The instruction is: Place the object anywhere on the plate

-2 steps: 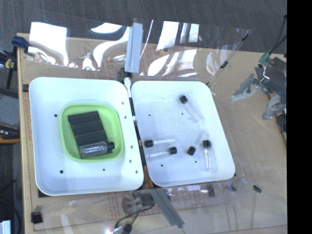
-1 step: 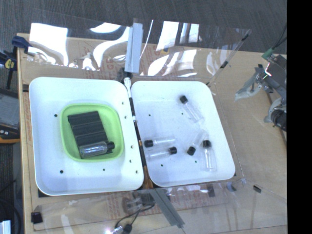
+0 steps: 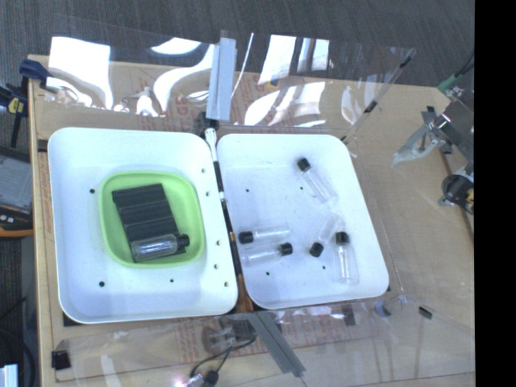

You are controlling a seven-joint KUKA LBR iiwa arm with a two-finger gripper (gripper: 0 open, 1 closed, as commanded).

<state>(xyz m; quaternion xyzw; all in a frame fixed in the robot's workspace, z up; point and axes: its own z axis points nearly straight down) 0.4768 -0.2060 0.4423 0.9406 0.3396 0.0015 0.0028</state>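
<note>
A clear vial with a black cap lies on its side on a lime-green plate in the left bin, left of frame centre. Its cap points toward the frame's right. It rests along the lower edge of a black ridged block that also sits on the plate. The plate's raised rim circles both, and bare white bin floor shows on all sides of it.

In the right bin, five loose vials lie scattered across the centre and lower part; its upper left floor is bare.

The gripper sits at the frame's right edge over the bench, well apart from both bins; I cannot tell whether it is released or clenched.
</note>
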